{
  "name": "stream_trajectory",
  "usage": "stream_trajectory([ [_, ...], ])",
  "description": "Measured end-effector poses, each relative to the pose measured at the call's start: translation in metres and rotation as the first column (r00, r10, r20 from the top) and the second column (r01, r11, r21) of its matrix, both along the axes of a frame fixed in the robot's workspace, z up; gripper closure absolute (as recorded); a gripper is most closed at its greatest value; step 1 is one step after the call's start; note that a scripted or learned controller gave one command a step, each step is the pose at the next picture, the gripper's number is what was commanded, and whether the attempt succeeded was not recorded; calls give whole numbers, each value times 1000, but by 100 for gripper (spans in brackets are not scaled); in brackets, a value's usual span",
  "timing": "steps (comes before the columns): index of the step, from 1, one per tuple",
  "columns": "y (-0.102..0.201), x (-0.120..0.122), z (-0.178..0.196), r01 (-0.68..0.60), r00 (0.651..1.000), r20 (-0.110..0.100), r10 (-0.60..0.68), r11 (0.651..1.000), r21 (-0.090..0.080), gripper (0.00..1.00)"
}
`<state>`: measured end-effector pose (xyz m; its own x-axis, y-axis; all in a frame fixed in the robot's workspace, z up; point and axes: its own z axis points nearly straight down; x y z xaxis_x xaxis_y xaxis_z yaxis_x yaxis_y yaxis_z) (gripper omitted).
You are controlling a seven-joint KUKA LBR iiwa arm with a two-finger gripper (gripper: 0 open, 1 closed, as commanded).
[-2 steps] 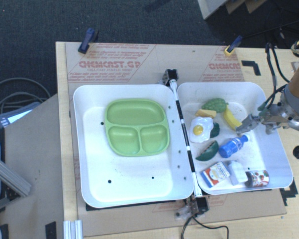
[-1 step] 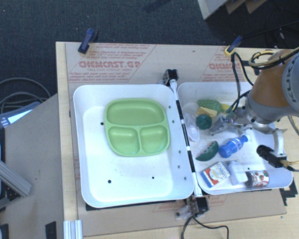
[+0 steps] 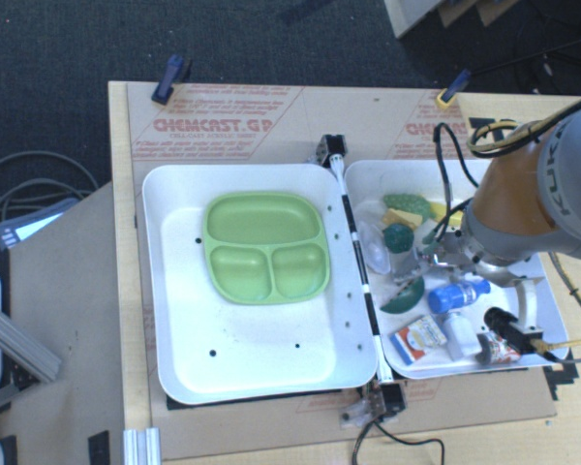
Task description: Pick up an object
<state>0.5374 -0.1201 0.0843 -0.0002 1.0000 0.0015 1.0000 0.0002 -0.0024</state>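
The right bin (image 3: 368, 177) holds a jumble of small things. A yellow and green sponge (image 3: 407, 205) lies near its far side, with a teal round piece (image 3: 398, 237) beside it. A clear plastic item (image 3: 376, 251) rests against the left wall. In the middle lie a dark green curved piece (image 3: 404, 297) and a blue bottle (image 3: 455, 294) on its side. A red and white packet (image 3: 421, 338) lies near the front. My gripper (image 3: 442, 256) is low over the bin's middle, just above the blue bottle and right of the teal piece.
The left bin (image 3: 174, 356) holds a light green divided plate (image 3: 266, 246) toward its far side. A black divider runs between the two bins. Blue clamps (image 3: 168, 79) hold the cardboard sheet under the bins at its far edge.
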Motion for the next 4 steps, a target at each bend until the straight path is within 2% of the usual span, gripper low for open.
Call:
stream_trajectory([
  [1, 0, 0, 10, 1, 1000, 2, -1, 1000, -1, 100],
  [2, 0, 0, 10, 1, 1000, 2, -1, 1000, -1, 0],
  [3, 6, -33, 0, 1, 1000, 1, -1, 1000, -1, 0],
  [4, 6, -32, 10, 1, 1000, 3, -1, 1000, -2, 100],
])
